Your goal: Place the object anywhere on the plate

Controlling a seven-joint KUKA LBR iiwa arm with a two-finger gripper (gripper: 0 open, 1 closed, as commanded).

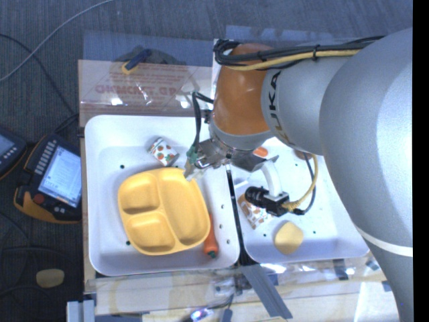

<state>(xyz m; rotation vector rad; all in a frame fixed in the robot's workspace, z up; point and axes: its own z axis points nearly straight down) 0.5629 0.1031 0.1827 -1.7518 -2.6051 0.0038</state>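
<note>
A yellow divided plate [163,210] lies in the left bin [100,180]. My gripper [193,162] hangs over the plate's upper right corner, close to the wall between the bins. A small greenish bit shows at its tip, too small to name. Just left of the gripper, behind the plate, lies a small white can with a red fruit print [163,151]. An orange carrot [210,244] rests against the plate's lower right edge.
The right bin [335,240] holds a pale yellow rounded thing [288,238], a small patterned packet [253,214] and an orange piece [260,153] partly under the arm. The arm's grey bulk covers most of the right bin. A clear bag [144,86] lies behind the left bin.
</note>
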